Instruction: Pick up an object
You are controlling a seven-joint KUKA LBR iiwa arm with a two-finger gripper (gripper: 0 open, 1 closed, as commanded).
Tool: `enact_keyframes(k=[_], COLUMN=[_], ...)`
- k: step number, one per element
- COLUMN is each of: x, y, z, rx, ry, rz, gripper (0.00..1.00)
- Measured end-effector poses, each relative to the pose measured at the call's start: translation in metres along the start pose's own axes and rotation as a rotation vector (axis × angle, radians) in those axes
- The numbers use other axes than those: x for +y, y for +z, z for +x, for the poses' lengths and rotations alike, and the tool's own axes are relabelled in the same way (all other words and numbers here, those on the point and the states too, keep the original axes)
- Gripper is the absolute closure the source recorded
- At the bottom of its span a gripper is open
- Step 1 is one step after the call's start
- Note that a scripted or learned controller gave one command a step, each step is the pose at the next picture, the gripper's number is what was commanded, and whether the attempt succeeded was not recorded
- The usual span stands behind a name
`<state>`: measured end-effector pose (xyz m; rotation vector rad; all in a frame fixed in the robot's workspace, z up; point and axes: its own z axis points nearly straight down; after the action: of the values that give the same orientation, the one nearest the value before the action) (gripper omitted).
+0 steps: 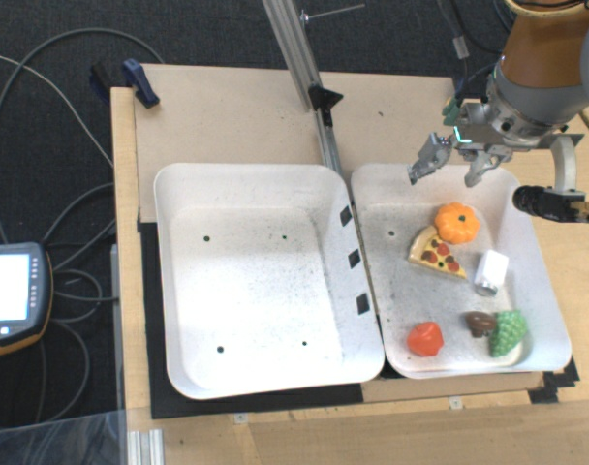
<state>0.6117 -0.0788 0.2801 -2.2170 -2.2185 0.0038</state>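
Note:
My gripper (451, 167) hangs over the back edge of the right bin (401, 211), fingers spread open with nothing between them. Just below and to its right lies an orange pumpkin (457, 223). A pizza slice (436, 254) touches the pumpkin's lower left. A white cylinder (490, 270) lies to the right of the slice. Near the bin's front sit a red tomato (425, 339), a small brown piece (480, 324) and a green bunch of grapes (509, 332).
The left bin (246, 279) stands beside the right one, with black clips (354, 258) along the shared wall. A slanted metal pole (294, 46) rises behind the bins. Cables and a pendant screen (9, 289) lie off the bench at left.

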Motion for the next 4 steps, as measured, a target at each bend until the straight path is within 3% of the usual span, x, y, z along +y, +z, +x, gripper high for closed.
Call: enact_keyframes(k=[1, 4], x=[0.001, -0.011], y=[-0.002, 0.150], z=[0.000, -0.004], rx=[-0.001, -0.001], ry=[0.000, 0.002], rz=[-0.004, 0.002], gripper=[0.00, 0.00])
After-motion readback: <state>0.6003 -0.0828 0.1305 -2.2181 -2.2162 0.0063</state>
